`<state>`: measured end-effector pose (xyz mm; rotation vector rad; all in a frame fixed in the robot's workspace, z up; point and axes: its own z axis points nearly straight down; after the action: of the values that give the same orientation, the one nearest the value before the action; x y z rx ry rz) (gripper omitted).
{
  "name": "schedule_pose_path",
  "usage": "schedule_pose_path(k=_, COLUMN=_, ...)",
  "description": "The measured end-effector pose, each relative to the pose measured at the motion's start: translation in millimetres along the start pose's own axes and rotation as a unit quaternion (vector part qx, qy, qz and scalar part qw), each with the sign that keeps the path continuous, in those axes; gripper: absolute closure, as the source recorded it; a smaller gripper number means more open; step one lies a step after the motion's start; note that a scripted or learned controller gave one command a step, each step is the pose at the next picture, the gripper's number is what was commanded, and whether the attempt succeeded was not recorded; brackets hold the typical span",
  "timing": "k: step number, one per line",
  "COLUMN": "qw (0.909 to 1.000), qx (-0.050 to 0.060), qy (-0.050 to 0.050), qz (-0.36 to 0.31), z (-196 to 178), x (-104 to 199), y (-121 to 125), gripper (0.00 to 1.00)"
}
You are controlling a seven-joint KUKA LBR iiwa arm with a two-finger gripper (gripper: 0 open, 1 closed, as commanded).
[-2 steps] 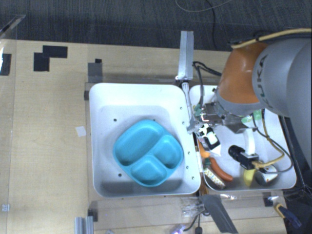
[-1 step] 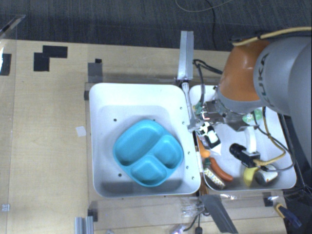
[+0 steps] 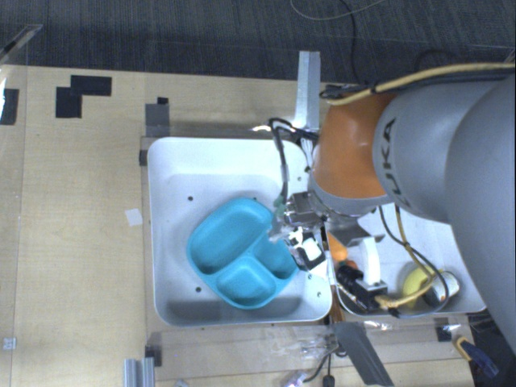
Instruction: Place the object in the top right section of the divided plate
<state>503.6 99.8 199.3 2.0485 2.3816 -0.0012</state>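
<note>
A blue divided plate [image 3: 234,252] lies tilted in the left white bin [image 3: 173,216], with one large section and two smaller ones. My gripper [image 3: 295,239] hangs low over the plate's right edge, above the small right-hand section. The wrist and arm hide the space beneath it, and no object shows between the plate and the gripper. An orange object [image 3: 339,252] lies just right of the gripper, at the left edge of the right bin [image 3: 476,297].
A yellow object [image 3: 416,281] and a white piece [image 3: 372,258] lie in the right bin, partly under the arm. The divider wall between the bins runs just below the gripper. The left bin's floor around the plate is bare white.
</note>
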Motion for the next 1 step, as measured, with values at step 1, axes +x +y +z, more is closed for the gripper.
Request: schedule_pose_path(k=1, qw=0.9977, qx=0.001, qy=0.0, qz=0.068, z=9.5, x=53.3, y=36.6, gripper=1.0)
